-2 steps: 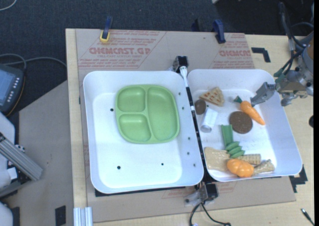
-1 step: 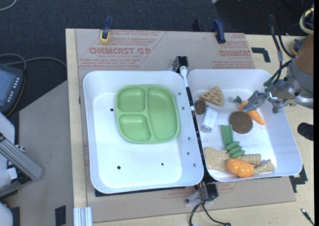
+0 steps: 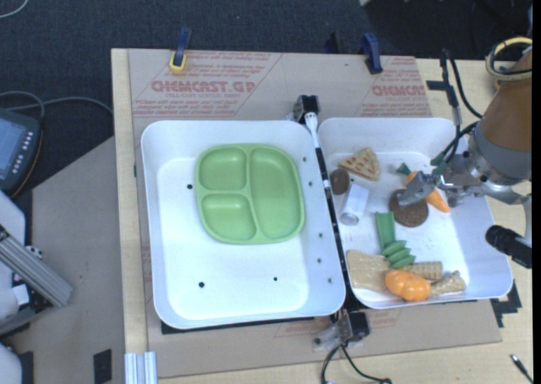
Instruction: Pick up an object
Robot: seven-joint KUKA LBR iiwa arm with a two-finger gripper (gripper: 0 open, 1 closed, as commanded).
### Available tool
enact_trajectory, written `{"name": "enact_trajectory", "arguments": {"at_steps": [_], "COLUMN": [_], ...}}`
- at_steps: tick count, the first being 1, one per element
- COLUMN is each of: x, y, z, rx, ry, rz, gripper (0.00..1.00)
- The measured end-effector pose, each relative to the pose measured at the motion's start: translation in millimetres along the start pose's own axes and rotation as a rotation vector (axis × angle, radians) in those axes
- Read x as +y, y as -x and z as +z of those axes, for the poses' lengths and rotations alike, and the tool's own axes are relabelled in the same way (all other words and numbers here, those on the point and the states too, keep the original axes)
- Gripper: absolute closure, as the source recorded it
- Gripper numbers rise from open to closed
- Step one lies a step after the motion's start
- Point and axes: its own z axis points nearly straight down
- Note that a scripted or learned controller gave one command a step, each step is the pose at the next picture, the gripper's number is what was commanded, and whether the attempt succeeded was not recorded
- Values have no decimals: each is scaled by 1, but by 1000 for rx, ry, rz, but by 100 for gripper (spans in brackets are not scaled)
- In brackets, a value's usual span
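Observation:
The right bin [image 3: 473, 255] holds several toy foods. Among them are a triangular sandwich piece [image 3: 364, 164], a dark brown disc [image 3: 412, 214], an orange carrot [image 3: 437, 200], a green pea pod [image 3: 391, 244], a bread slice [image 3: 367, 270], an orange fruit [image 3: 407, 286] and a waffle cracker [image 3: 433, 272]. My gripper [image 3: 416, 190] reaches in from the right and hangs low over the brown disc, just left of the carrot. It hides part of both.
A green divided plate [image 3: 250, 193] lies in the left bin [image 3: 228, 289]. A small brown piece [image 3: 340, 181] and a pale clear item [image 3: 356, 201] sit near the right bin's left wall. A black divider rail [image 3: 325, 205] runs between the bins.

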Motion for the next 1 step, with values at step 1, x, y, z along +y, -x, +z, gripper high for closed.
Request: {"name": "enact_trajectory", "arguments": {"at_steps": [1], "x": [-5], "y": [-6], "z": [62], "rx": [1], "ry": [-2], "rz": [0], "gripper": [0]}}
